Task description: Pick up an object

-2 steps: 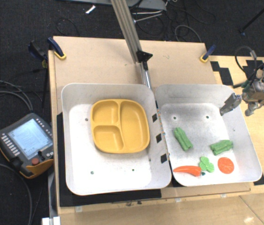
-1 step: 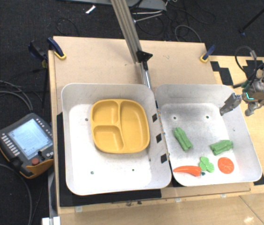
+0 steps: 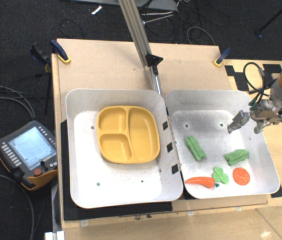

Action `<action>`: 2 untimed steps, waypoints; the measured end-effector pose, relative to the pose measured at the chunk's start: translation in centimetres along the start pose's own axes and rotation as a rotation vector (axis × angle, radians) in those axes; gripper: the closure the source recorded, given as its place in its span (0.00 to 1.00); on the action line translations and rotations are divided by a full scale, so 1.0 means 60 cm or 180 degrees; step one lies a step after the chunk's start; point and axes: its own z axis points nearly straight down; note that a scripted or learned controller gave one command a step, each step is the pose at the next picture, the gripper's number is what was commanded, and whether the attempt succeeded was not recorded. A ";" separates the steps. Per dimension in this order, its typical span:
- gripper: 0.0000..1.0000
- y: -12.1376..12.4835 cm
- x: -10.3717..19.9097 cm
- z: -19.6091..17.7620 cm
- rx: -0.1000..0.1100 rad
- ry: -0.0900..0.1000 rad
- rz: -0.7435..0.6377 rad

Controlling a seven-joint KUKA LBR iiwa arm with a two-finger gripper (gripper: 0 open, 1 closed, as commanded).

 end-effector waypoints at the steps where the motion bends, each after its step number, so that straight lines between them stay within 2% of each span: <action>1: 0.00 -0.005 -0.015 0.095 0.0004 0.0001 0.0004; 2: 0.00 -0.004 -0.008 0.201 0.0004 0.0004 0.0000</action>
